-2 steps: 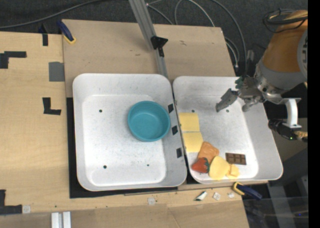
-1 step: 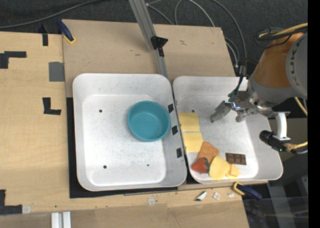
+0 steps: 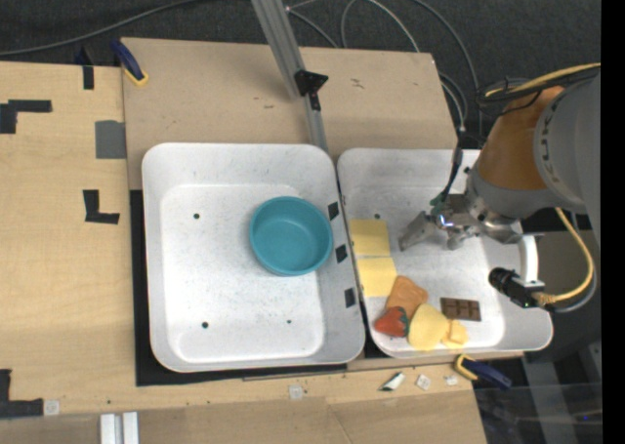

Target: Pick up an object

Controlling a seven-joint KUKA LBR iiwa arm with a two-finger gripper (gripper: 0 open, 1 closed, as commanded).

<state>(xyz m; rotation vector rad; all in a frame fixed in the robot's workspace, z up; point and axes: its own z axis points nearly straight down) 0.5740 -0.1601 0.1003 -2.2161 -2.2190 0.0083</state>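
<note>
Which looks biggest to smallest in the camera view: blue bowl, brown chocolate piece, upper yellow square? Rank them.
1. Blue bowl, clearly the largest.
2. Upper yellow square, in the right bin.
3. Brown chocolate piece, the smallest.
All lie at similar depth, so the order seems safe.

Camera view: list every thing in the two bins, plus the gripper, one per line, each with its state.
Blue bowl: upright, in the left bin, nothing seen inside.
Yellow blocks: flat, by the right bin's left wall.
Orange piece: lying beside the blocks.
Red piece: lying near the front edge.
Yellow lump: resting at the front.
Brown bar: flat.
Gripper: open, above the right bin, holding nothing.
</note>
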